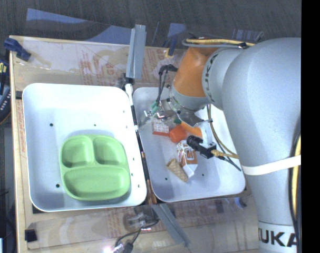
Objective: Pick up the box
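Camera view: gripper (158,111) (largely hidden) apparently over box (160,126), right bin (223,186).

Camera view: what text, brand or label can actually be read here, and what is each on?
"KUKA" on the grey arm base, at the lower right, partly cut off.
Print on the small box in the right bin: too small and blurred to read.
Print on the red-and-white packet nearby: unreadable too.

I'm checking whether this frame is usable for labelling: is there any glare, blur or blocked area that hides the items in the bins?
Camera view: evenly lit and sharp; the green tray in the left bin reads clearly; the arm covers much of the right bin, and the small items under it are cluttered and hard to identify.
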Robot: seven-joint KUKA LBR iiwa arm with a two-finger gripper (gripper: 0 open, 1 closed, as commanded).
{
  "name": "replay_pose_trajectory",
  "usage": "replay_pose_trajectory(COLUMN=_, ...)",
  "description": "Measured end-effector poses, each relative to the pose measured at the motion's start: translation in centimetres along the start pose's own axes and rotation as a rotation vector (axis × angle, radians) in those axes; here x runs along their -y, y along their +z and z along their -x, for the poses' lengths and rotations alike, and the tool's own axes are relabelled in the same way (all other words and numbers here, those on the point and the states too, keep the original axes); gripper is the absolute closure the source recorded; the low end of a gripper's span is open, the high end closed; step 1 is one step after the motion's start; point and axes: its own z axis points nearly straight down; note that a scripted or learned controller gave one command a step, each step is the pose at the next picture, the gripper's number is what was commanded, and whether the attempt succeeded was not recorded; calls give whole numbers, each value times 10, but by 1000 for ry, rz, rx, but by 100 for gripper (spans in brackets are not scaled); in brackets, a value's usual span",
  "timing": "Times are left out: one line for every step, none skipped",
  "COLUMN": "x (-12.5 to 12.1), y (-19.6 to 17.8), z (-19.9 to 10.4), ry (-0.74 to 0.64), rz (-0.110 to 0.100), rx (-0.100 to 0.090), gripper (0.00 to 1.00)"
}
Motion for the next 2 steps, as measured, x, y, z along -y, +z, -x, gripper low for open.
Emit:
replay_pose_trajectory(x=-1, y=-11, z=0, ry=-4, rz=1, rx=1, gripper=100)
replay_pose_trajectory(x=-1, y=-11, z=0, ry=-4, rz=1, rx=1, gripper=0)
